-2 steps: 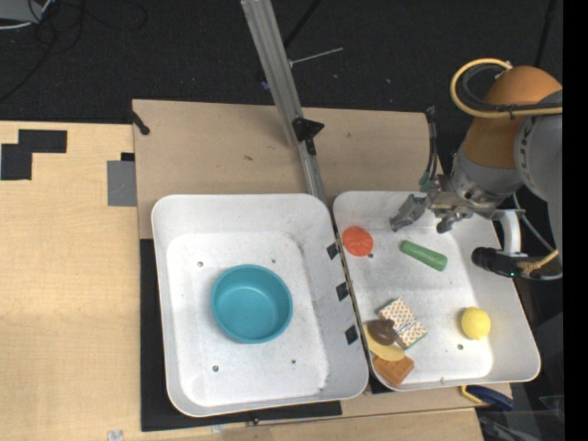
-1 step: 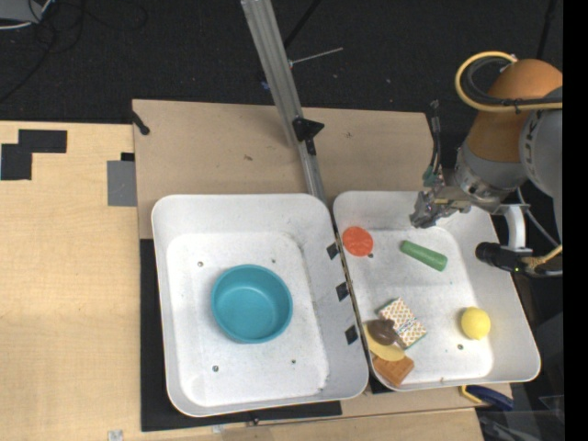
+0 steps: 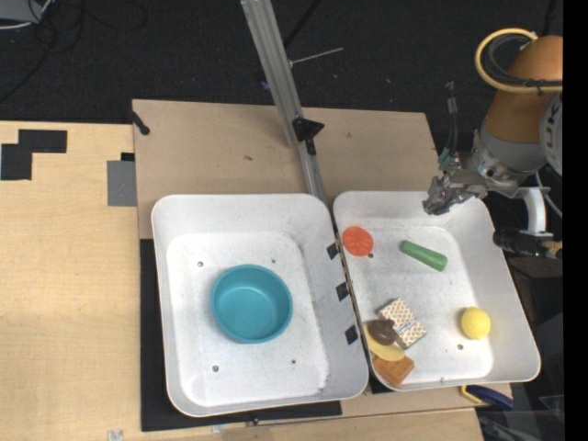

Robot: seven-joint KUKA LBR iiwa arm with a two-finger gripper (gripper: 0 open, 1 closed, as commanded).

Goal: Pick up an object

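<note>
Above the far right corner of the right-hand shallow white bin (image 3: 514, 356), the grey two-finger gripper (image 3: 439, 198) is seen empty, jaw state indeterminable, green cylinder (image 3: 424, 254) not yet picked.

Brightness: even and moderate; the two white bins (image 3: 184, 219) are the brightest surfaces, washed nearly flat, with their speckled floors still readable.
Surroundings: the floor beyond the bench falls to near black, detail lost.
Shadows: soft and short; a faint one rims the teal bowl (image 3: 253, 303), suggesting diffuse overhead light.
Glare: none strong; a mild sheen on the yellow ball (image 3: 475, 322).
Sharpness: slightly soft and grainy overall; small items blur at their edges.
</note>
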